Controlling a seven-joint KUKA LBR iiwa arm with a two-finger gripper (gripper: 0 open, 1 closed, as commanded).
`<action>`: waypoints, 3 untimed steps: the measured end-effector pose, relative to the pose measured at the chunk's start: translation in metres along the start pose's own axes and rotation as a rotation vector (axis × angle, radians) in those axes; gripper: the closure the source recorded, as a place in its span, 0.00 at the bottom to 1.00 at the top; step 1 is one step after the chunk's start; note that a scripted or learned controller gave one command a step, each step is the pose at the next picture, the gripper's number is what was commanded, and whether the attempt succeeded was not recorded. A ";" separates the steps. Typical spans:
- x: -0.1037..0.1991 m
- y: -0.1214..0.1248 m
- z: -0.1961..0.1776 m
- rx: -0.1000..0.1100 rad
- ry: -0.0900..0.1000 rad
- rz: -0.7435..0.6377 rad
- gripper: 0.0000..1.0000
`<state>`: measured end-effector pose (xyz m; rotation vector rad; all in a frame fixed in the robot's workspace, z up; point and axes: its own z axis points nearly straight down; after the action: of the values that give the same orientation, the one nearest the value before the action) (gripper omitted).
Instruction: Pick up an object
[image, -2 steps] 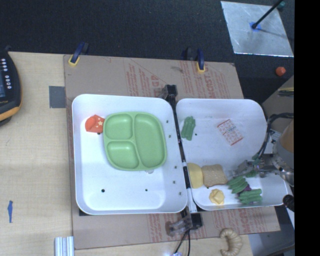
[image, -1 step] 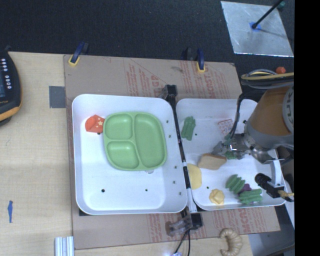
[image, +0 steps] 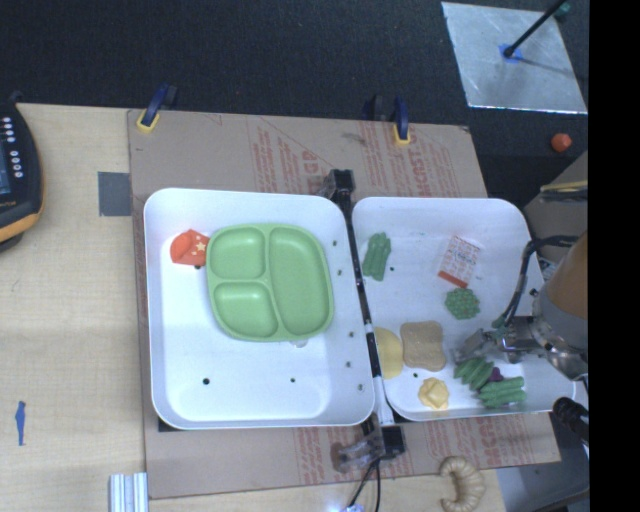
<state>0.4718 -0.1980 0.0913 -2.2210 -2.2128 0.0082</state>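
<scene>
My gripper (image: 478, 347) hangs low over the right bin (image: 420, 215), near its front right corner. Just under and in front of it lie a dark green toy vegetable (image: 473, 373) and a bunch of green beans (image: 503, 391). A tan slice of toast (image: 423, 343) lies to the gripper's left, and a small green broccoli piece (image: 461, 302) behind it. Nothing can be seen held in the gripper. The arm's orange band (image: 572, 283) rises at the right edge.
The right bin also holds a green pickle (image: 376, 255), a red-and-white packet (image: 459, 260) and two yellow pieces (image: 387, 351) (image: 433, 392). In the left bin (image: 200, 385) sit a green divided plate (image: 270, 281) and a red toy (image: 188, 248). A black divider (image: 355, 270) separates the bins.
</scene>
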 end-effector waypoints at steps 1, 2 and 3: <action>0.031 0.082 -0.057 -0.016 -0.001 -0.014 0.00; 0.029 0.098 0.002 -0.001 0.001 -0.011 0.00; 0.028 0.098 -0.012 -0.002 0.000 -0.013 1.00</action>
<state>0.5703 -0.1704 0.1023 -2.2075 -2.2285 0.0058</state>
